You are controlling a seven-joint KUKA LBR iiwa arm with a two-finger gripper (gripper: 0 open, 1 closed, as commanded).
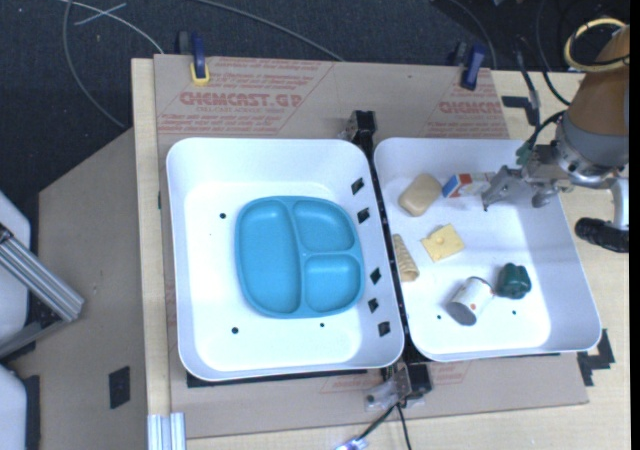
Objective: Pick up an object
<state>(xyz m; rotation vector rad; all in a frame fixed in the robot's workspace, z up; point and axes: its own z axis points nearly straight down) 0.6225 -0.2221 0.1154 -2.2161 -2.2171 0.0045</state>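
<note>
In the right bin (560, 333) lie a tan bread-like lump (420, 194), a small red, white and blue item (457, 184), a yellow cheese-like wedge (442, 242), a ridged tan stick (404, 257), a white and grey cup on its side (469, 299) and a dark green lump (514, 281). My gripper (497, 190) hangs over the bin's upper right part, its grey fingers pointing left, just right of the small coloured item. Nothing shows between the fingers.
The left bin (200, 238) bears a blue three-part plate (299, 256). A black divider with clips runs between the bins. Blue clamps (199, 56) hold the cardboard at the bench's back edge. The arm's orange band (603, 98) is at the right edge.
</note>
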